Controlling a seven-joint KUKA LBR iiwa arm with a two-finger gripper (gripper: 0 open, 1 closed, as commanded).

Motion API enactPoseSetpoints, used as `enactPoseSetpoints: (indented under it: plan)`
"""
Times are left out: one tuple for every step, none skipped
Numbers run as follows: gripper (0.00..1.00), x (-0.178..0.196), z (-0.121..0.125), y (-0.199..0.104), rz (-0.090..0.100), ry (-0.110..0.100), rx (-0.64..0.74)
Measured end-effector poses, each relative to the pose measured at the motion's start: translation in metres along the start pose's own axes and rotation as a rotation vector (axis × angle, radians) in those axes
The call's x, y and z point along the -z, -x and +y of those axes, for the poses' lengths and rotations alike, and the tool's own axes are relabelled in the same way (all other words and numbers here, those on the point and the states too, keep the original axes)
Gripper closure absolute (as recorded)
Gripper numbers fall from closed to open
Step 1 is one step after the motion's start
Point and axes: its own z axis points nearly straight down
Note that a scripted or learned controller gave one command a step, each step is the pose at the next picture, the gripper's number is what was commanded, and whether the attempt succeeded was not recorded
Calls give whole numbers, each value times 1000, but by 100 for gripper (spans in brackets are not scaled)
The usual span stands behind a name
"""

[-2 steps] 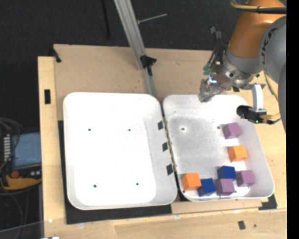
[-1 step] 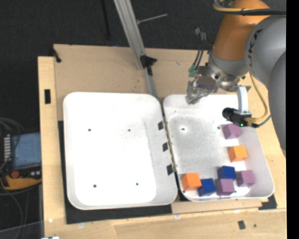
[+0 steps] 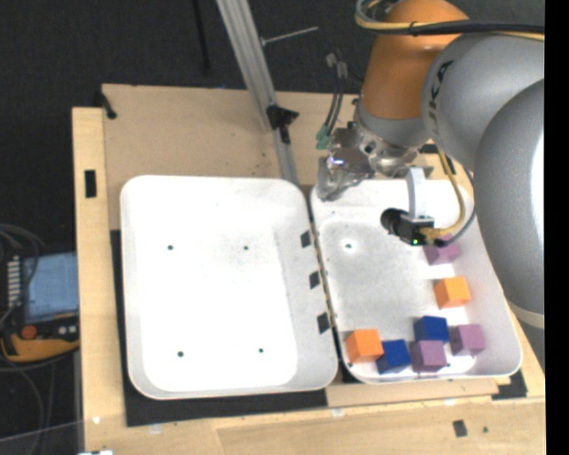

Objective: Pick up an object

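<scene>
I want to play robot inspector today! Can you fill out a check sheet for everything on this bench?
Surface: tan wooden bench bearing a left white shallow plastic bin and a right white shallow plastic bin, side by side.
Job's things: in the right bin, small cubes: two orange, two blue, three purple, mostly near its front edge.
Clutter: nothing seen.
Grippers: two-finger gripper over the right bin's back left corner; fingers unclear.
Cables: black and yellow wrist cables; loose cables far left.
Surroundings: blue-screened handheld controller; slanted metal pole; dark floor.
</scene>
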Motion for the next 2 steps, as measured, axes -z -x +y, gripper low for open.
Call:
enactPoseSetpoints:
  plan:
    - [100, 11, 5, -47, 0, 4, 0]
    - [100, 1, 5, -99, -1, 2, 0]
